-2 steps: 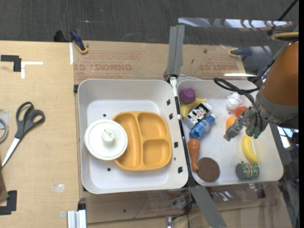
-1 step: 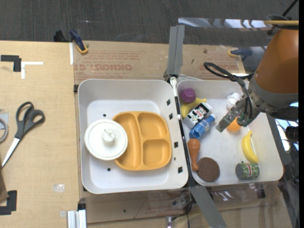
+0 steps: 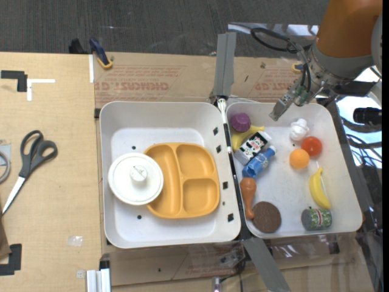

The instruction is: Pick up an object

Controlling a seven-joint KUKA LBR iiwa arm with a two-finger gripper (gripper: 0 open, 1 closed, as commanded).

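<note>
the objects lie in the right bin (image 3: 346,163). a purple ball (image 3: 240,122) sits near the back left corner, with a yellow thing (image 3: 238,140) and a small black and white box (image 3: 254,143) just beside it. a blue bottle (image 3: 259,162) lies by the left wall, and a brown drumstick (image 3: 248,193) lies below it. a round brown cookie (image 3: 266,216) sits near the front edge. a green can (image 3: 316,218) lies in the front right corner. a banana (image 3: 319,188) lies by the right wall. an orange ball (image 3: 298,158), a red ball (image 3: 311,145) and a white thing (image 3: 298,128) sit close together near the back right.

the gripper (image 3: 290,102) hangs over the back edge of the right bin, above the toys and holding nothing. i cannot tell how it is set.

the left bin (image 3: 115,218) holds a yellow tray (image 3: 185,178) with three parts. a white lid (image 3: 136,177) rests on the tray's left edge.

scissors (image 3: 30,157) lie on the bench (image 3: 48,224), well apart from the bins.
</note>
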